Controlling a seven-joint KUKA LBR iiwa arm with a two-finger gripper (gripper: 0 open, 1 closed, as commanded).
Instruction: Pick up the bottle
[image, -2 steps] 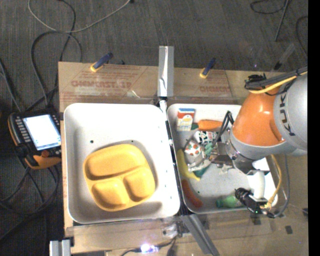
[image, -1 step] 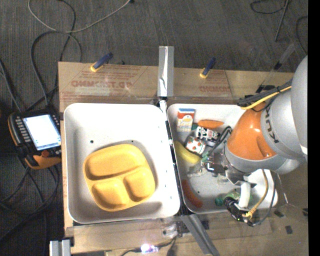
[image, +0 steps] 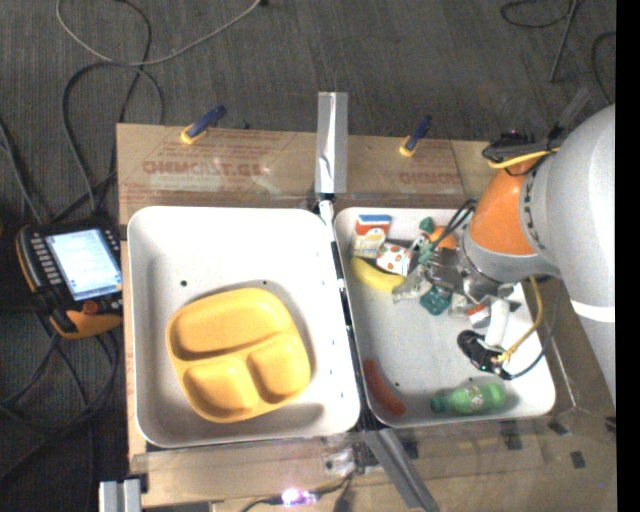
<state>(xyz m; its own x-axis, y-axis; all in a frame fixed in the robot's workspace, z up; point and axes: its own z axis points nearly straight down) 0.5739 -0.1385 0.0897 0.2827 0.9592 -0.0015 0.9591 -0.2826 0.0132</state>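
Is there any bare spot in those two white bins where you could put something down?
Yes: the left bin is bare around the yellow tray. In the right bin, the middle floor is free, between the banana, red piece and green bottle. Its top is crowded under the gripper.

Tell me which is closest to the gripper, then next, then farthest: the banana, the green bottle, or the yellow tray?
1. Banana: just left of the gripper, right bin.
2. Green bottle: right bin's near edge.
3. Yellow tray: left bin.
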